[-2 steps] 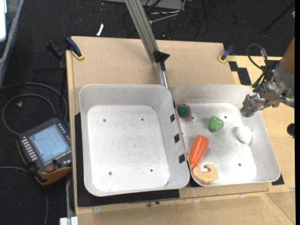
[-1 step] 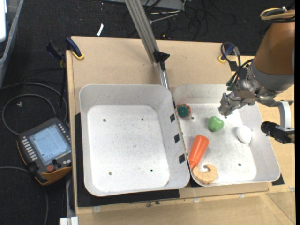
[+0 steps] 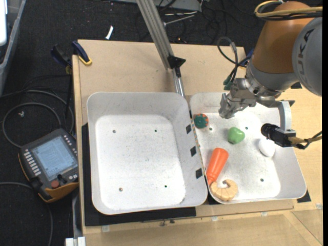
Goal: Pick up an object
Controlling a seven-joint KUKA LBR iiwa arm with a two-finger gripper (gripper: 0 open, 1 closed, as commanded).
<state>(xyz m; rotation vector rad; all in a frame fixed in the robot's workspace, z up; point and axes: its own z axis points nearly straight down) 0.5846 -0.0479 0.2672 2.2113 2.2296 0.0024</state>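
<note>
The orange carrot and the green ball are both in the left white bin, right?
Not quite. The camera view shows the orange carrot and the green ball lying in the right white bin, not the left white bin.

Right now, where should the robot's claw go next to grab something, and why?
Probably straight down and a little forward onto the green ball. The gripper hangs above the right bin with nothing between its fingers, and that ball is the nearest thing below it. It also sits apart from the orange carrot, so there is room around it.
</note>
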